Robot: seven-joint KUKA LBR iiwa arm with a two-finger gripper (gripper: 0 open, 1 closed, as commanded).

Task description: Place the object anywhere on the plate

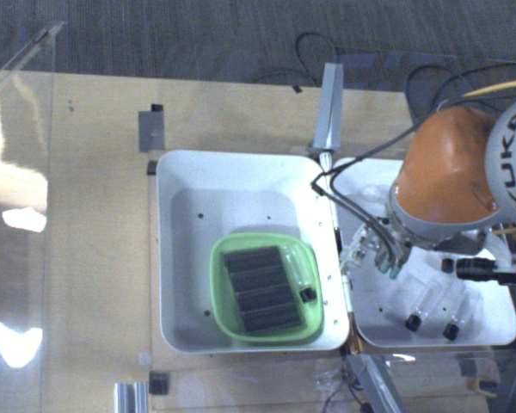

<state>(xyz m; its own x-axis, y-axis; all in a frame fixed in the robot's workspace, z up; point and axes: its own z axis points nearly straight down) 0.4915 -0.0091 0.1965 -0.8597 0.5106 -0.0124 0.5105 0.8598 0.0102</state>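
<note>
- Pincer (380, 258) is hung over the far-left part of the right bin (492, 323), just beside the shared bin wall; released or clenched cannot be told, and nothing is seen gripped.
- Green plate (218, 269) is set in the near-right part of the left bin (181, 222), close to that wall, so travel is judged short.
- Dark ridged block (260, 289) is laid across the plate's middle; a small black piece (307, 294) sits beside it, near the right rim.
- Two black-tipped pieces (411, 321) are left in the right bin, near side; which item is the task object cannot be settled.
- Open room: the plate's rim strips, the left bin's far half, the table (86, 256) to the left.
- The wall between bins must be cleared by the arm (443, 170).
</note>
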